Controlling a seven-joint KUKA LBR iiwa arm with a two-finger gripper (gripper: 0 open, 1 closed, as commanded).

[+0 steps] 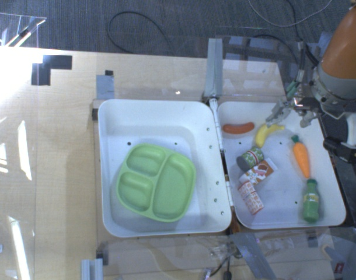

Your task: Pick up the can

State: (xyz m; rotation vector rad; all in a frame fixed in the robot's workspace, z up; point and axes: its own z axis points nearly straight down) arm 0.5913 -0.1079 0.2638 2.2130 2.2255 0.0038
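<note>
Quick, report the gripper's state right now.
Gripper: cannot be told from this view; it is above the right bin's far edge, apart from the can.

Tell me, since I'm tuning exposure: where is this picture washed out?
Camera view: glare bleaches the pale wooden bench at left; the small green-labelled can in the right white bin is evenly lit, slightly soft.

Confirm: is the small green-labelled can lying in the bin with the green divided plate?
No, the small green-labelled can lies in the right white bin, beside the cartons; the plate's bin is the left one.
</note>
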